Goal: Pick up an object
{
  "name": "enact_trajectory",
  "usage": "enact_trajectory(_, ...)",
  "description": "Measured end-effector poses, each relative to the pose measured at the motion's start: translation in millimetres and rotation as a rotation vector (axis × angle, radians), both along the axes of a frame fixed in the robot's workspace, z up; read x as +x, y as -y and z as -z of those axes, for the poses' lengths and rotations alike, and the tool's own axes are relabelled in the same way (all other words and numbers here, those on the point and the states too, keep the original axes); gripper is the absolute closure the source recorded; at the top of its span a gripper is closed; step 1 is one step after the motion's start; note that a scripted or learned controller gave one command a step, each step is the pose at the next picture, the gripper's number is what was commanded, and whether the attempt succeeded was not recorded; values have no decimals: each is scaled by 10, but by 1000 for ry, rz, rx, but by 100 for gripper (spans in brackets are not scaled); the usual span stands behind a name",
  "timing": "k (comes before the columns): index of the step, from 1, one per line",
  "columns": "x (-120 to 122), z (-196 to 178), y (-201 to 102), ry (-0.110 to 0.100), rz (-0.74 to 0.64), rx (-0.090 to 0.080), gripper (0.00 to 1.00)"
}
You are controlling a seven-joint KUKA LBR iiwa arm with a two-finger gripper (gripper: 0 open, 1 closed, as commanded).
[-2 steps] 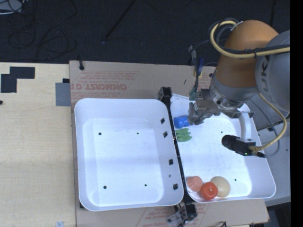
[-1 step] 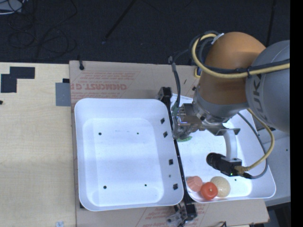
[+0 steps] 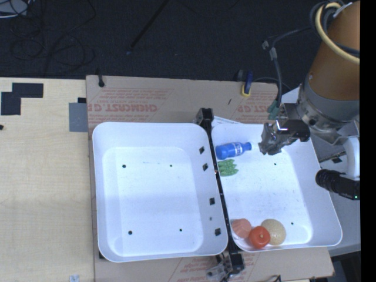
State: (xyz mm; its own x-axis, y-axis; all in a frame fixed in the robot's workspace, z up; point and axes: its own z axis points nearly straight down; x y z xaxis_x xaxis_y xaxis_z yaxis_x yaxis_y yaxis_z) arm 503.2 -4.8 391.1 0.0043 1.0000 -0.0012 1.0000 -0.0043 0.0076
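The blue bottle (image 3: 232,150) lies on its side in the right bin (image 3: 305,181), close to that bin's upper left corner and just beside the divider where the two bins meet. Its long axis runs nearly left to right with a slight upward tilt, the pale cap end toward the right, facing the gripper (image 3: 269,144); no label on it can be read. Just below the bottle sits a small green leafy piece (image 3: 227,168), near it but apart. At the bin's lower edge three rounded things crowd together: a pinkish one (image 3: 240,227), a red tomato-like one (image 3: 259,236) and a pale tan one (image 3: 274,230), touching one another. The gripper hangs over the bin's upper part, just right of the bottle's cap; whether it is spread or pressed together cannot be told, and nothing shows between its tips. The left bin (image 3: 153,190) adjoins. Under both bins lies a cardboard sheet (image 3: 147,101) with reddish mirrored print, roughly "CHEMCOAT" reversed.
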Motion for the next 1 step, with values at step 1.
enact_trajectory(1,-281,948,-877,-20,-11,2,100)
